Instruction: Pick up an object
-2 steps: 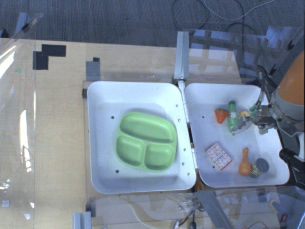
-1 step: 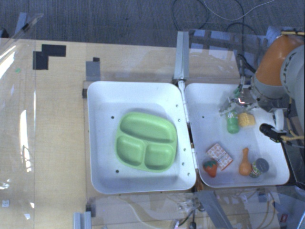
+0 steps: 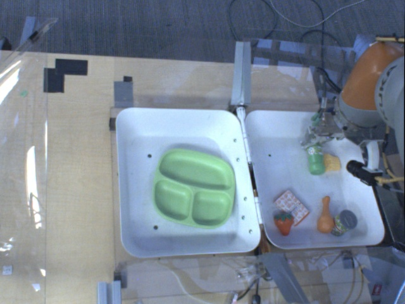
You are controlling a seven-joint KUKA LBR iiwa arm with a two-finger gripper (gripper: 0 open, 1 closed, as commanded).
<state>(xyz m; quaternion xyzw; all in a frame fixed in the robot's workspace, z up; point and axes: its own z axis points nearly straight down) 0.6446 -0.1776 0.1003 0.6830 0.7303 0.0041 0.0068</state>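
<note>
Here, patterned card (image 3: 292,206), lettering illegible.

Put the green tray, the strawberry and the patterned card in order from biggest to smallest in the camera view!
1. Green tray, by far.
2. Patterned card.
3. Strawberry, though it looks close to the card.

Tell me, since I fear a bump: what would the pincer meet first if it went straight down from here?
Probably the green bottle, lying right under the pincer in the right bin; the height between them is unclear.
</note>
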